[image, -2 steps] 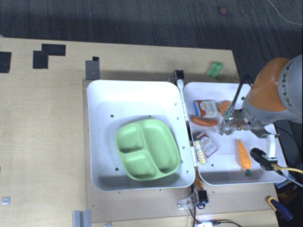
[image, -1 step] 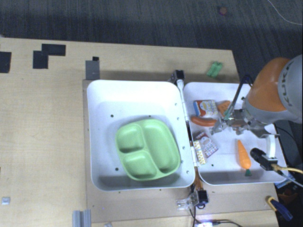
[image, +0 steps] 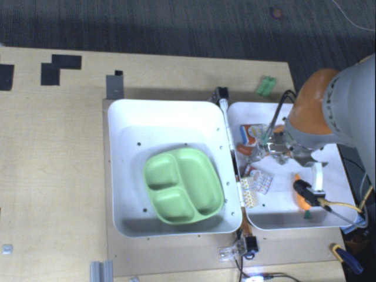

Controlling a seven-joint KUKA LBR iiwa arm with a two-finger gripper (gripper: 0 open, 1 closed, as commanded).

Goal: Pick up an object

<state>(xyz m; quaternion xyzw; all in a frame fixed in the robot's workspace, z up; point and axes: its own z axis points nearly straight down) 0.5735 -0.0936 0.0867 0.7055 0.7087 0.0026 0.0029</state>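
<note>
**Pincer low over the right bin's clutter**

The arm (image: 346, 107) reached in from the right and put the pincer (image: 269, 147) down in the far left part of the right bin (image: 336, 168). It was just beside a printed packet (image: 251, 133) in red, white and blue, perhaps touching it. Whether the pincer was released or clenched could not be told, and nothing could be seen in its grip.

Nearer in the same bin, a patterned sachet (image: 260, 183) lay close to the left wall, and a small orange item (image: 302, 202) sat towards the near right.

The left bin (image: 130, 135) held a green divided plate (image: 183, 184).

On the bench (image: 59, 169), a small green piece (image: 266, 86) rested just beyond the right bin.
</note>
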